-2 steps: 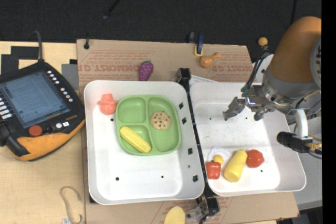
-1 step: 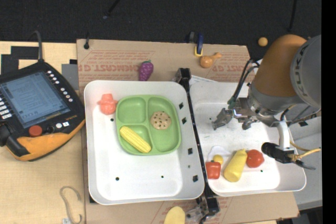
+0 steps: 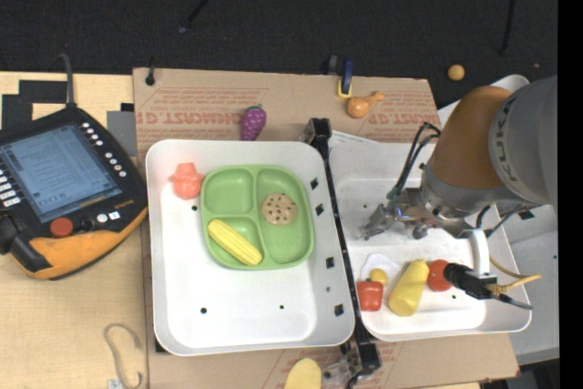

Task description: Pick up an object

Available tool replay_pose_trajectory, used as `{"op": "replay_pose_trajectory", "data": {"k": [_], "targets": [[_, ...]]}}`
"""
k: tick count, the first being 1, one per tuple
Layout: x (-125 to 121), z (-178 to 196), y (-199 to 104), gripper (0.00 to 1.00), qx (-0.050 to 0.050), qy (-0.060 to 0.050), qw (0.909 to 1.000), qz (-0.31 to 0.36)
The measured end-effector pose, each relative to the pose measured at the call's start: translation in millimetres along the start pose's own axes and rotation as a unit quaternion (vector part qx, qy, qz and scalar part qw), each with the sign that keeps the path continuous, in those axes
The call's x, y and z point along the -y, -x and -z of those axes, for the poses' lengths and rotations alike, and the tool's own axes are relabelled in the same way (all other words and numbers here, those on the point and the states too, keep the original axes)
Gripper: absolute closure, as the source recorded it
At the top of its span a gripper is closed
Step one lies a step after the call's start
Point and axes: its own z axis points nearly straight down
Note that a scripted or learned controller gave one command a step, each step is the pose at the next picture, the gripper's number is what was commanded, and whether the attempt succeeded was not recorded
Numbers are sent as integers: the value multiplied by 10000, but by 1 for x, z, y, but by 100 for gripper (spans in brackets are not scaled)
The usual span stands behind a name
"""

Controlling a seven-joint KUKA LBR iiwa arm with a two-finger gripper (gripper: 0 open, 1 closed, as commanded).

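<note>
1. Fingers (image 3: 375, 224) spread, gripping nothing, over bare floor of the right bin (image 3: 364, 187).
2. Bottle (image 3: 409, 286), pepper (image 3: 370, 294) and tomato (image 3: 439, 274) lie near, toward the bin's front.
3. Step: approach, I judge; next comes descent onto one toy, then closing.

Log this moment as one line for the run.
arm: over right white bin | pincer: above bare floor, nothing seen held | nearest: yellow plastic bottle, red block

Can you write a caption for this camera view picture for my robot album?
The gripper hovers in the right bin above a yellow bottle.
</note>
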Motion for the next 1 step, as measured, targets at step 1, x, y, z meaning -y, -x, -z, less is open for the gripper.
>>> {"op": "replay_pose_trajectory", "data": {"k": [1], "targets": [[1, -13, -1, 0, 0, 16, 10000, -11]]}}
